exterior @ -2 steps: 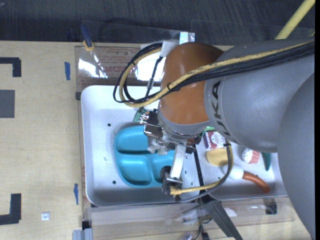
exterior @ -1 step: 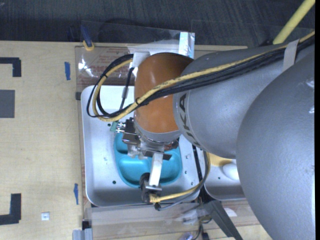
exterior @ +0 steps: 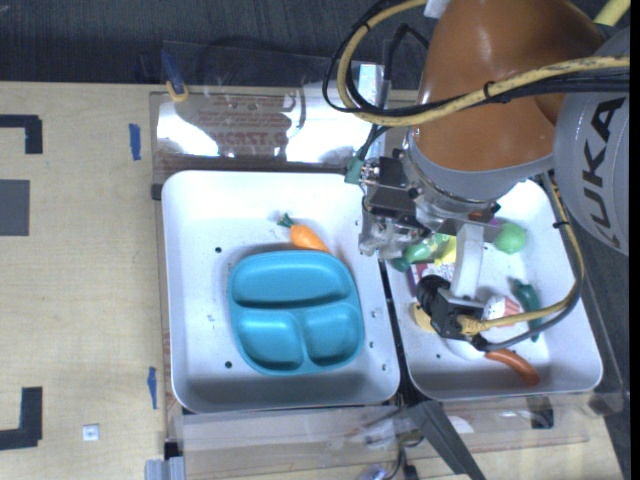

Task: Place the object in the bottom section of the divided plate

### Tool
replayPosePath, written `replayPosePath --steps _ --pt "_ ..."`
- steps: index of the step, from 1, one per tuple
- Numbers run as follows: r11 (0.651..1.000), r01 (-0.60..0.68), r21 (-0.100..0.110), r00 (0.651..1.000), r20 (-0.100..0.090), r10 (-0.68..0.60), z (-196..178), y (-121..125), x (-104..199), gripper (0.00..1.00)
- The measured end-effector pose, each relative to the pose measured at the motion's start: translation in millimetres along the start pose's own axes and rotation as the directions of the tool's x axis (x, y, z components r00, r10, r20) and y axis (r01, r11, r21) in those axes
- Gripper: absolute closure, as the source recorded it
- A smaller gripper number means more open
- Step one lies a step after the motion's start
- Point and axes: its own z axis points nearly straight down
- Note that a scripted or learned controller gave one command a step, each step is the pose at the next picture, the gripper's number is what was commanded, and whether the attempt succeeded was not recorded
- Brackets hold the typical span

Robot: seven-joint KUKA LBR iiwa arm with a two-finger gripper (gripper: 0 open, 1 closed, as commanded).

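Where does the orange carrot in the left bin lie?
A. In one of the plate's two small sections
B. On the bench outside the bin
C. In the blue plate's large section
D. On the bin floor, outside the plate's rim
D. The carrot lies on the white floor of the left bin, just beyond the far rim of the blue divided plate, not inside any of its sections.

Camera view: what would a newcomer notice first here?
The arm's big orange band looms over the right bin, which holds a green ball and other small toys. In the left bin, a blue divided plate sits in the middle, with a toy carrot lying right by its upper rim.
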Motion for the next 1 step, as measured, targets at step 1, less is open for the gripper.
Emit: replayPosePath --steps 1 --pt "0.996 -0.084 0.011 0.996 0.007 0.084 44.9 -19.6 78.8 1.00"
